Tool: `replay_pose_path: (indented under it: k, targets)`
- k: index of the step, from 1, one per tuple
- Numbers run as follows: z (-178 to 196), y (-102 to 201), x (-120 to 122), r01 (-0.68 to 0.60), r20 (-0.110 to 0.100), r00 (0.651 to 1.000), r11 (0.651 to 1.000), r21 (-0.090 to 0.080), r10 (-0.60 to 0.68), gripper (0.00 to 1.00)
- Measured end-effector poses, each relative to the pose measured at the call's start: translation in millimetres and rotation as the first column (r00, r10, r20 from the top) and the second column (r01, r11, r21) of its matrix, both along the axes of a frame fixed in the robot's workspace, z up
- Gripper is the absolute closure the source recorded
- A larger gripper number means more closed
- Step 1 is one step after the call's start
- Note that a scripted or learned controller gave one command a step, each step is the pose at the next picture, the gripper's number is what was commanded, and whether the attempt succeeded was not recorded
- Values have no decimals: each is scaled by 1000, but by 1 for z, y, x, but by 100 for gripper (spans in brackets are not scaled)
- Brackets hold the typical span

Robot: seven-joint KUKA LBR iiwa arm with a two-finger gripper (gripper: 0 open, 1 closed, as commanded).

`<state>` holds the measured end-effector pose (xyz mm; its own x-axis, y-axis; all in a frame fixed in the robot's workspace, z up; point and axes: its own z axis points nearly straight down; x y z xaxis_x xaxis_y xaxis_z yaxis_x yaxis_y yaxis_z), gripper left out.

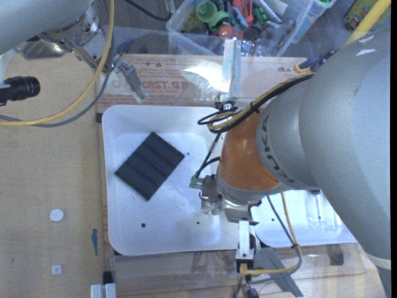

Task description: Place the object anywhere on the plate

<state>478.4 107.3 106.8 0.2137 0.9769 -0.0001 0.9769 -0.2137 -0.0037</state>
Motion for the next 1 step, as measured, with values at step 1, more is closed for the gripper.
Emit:
replay_pose_path:
  k: [1]
  targets:
    - [-8, 62, 23, 150, 3, 989, 989, -1, -150, 100]
